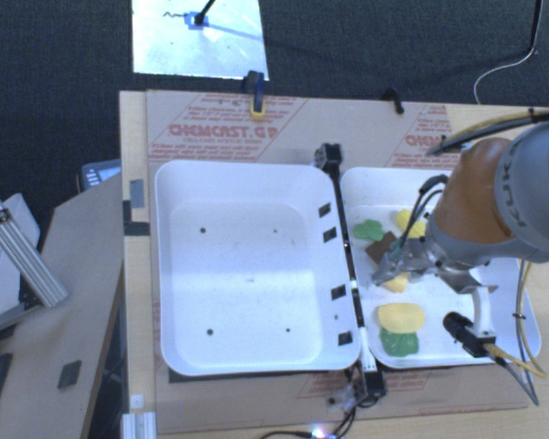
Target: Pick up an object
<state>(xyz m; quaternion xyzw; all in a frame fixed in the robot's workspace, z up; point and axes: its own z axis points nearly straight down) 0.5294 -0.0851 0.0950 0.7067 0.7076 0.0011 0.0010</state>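
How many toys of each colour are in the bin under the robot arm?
Yellow: 3, a small piece near the top, one by the gripper, a big one.
Green: 2, one up top, one at the bottom.
Brown: 1.
Total: 6 that I can see; the arm may hide more.

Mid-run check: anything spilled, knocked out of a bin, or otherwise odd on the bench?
Nothing stands out. The small objects, among them a green piece, a brown block and a yellow piece, all lie inside the right bin. The gripper is down among them. Both bins sit square.
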